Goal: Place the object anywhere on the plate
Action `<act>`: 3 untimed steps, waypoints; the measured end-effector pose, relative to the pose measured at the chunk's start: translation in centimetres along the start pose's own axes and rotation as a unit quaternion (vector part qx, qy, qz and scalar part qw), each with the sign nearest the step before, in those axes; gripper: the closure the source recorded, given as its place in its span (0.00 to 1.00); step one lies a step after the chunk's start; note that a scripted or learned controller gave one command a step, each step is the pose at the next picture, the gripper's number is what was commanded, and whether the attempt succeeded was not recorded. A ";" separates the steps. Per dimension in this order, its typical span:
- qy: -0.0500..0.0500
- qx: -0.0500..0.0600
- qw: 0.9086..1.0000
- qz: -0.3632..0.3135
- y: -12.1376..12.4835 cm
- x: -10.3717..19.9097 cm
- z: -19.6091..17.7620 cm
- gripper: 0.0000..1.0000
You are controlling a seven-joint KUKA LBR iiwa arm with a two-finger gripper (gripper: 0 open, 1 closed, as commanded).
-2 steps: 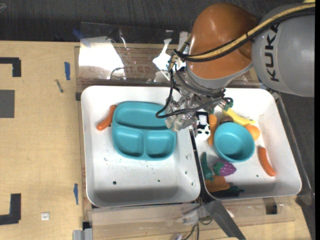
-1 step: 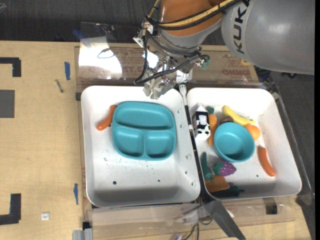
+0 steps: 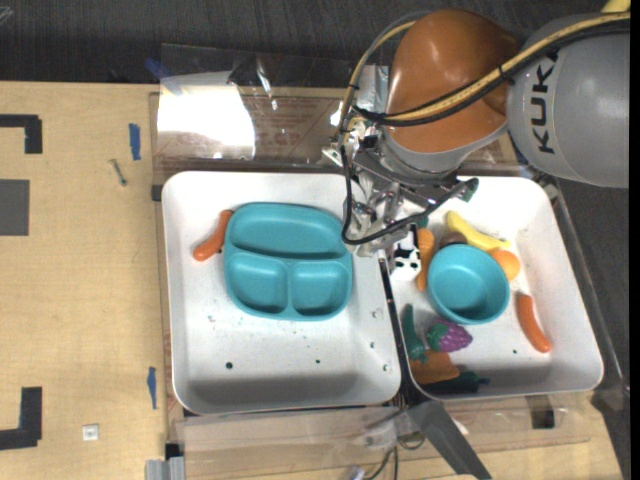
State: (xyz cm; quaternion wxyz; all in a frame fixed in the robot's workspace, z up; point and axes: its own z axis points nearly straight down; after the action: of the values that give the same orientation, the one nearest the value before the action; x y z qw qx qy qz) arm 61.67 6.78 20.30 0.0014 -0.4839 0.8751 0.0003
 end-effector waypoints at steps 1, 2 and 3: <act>-0.003 0.003 1.000 -0.007 -4.2 -3.0 -2.8 1.00; 0.000 0.002 0.987 -0.159 -5.1 9.3 -4.1 1.00; -0.001 0.001 0.983 -0.181 0.4 12.9 -4.4 1.00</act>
State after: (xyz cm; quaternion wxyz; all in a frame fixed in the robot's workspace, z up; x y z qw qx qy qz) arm 54.46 -4.00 24.66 0.0025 -0.6343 0.7731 -0.0009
